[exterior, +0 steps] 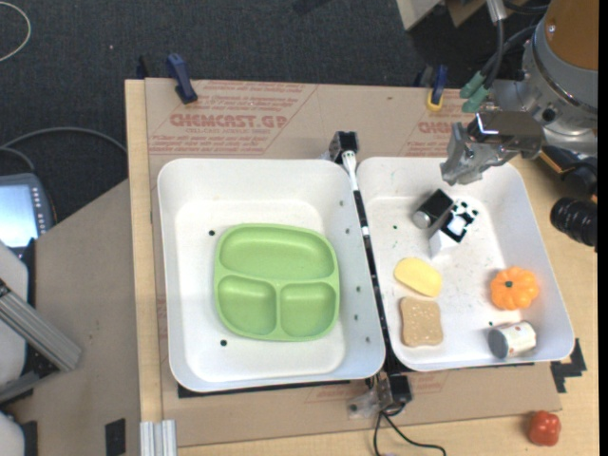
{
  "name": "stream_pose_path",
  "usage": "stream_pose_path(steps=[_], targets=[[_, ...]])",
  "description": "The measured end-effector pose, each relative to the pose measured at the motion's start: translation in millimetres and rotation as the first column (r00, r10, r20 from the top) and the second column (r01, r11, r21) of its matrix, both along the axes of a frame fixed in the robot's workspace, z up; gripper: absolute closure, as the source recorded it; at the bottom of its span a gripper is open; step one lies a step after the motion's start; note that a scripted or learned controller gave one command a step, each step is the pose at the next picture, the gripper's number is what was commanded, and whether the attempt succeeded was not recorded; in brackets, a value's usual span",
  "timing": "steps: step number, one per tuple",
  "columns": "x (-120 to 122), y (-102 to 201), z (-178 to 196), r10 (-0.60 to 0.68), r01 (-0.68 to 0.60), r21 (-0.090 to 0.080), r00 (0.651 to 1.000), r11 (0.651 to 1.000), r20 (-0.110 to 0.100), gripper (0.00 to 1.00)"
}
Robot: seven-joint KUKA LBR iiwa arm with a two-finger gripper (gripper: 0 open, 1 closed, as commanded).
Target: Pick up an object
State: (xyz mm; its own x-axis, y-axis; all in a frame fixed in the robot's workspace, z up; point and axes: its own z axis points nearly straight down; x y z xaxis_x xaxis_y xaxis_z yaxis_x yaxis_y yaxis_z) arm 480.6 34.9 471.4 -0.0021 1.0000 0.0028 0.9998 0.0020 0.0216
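My gripper (pixel 463 171) hangs over the far edge of the right bin (pixel 541 231), nothing visibly between its tips. Just below and left of it lies a black and white checked object (pixel 446 218). Nearer the front of the same bin are a yellow lemon-like piece (pixel 418 276) and a slice of toy toast (pixel 422 321). An orange pumpkin (pixel 514 288) and a small white cylinder with a grey end (pixel 513 338) lie at the right side.
The left bin (pixel 180 255) holds a green divided plate (pixel 277 281). A black hinge strip (pixel 359 221) runs between the bins. A red item (pixel 542 427) sits on the bench at the front right. Clamps (pixel 180 76) grip the board's far edge.
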Motion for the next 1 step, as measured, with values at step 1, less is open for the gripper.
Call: stream_pose_path(steps=[1], targets=[[-3.0,60.3,-148.8,0.003,-0.004,-0.005,0.999,1.0,-0.036,1.0]])
